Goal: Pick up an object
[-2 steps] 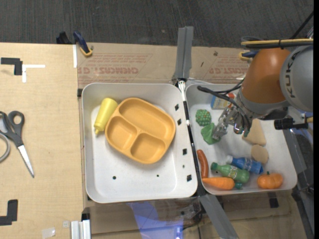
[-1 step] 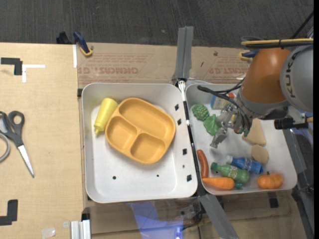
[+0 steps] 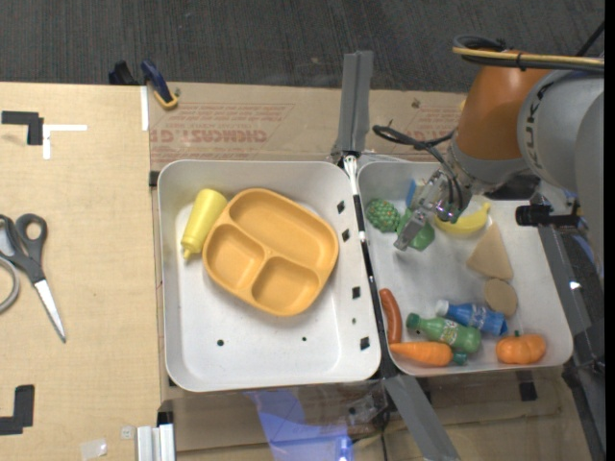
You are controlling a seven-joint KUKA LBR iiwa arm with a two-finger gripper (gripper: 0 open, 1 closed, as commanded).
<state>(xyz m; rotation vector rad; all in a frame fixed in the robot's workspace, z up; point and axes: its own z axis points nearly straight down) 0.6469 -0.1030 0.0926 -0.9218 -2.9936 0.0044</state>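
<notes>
My gripper (image 3: pixel 417 232) hangs low over the back left part of the right bin (image 3: pixel 553 286), with the grey arm and its orange band (image 3: pixel 500 113) behind it. A green bumpy object (image 3: pixel 383 215) lies just left of the gripper, and a yellow banana (image 3: pixel 467 223) just right of it. Further forward in the same bin lie a tan wedge (image 3: pixel 490 254), a round tan piece (image 3: pixel 501 297), a blue bottle (image 3: pixel 473 316), a green bottle (image 3: pixel 442 330), a red sausage (image 3: pixel 389 315), a carrot (image 3: pixel 421 353) and an orange (image 3: pixel 520 349).
The left bin (image 3: pixel 192 344) holds a yellow divided plate (image 3: pixel 271 251) and a yellow bottle (image 3: pixel 202 221) at the plate's left edge. Scissors (image 3: pixel 34 267) lie on the bench at far left. A blue clamp (image 3: pixel 159 83) sits behind the left bin.
</notes>
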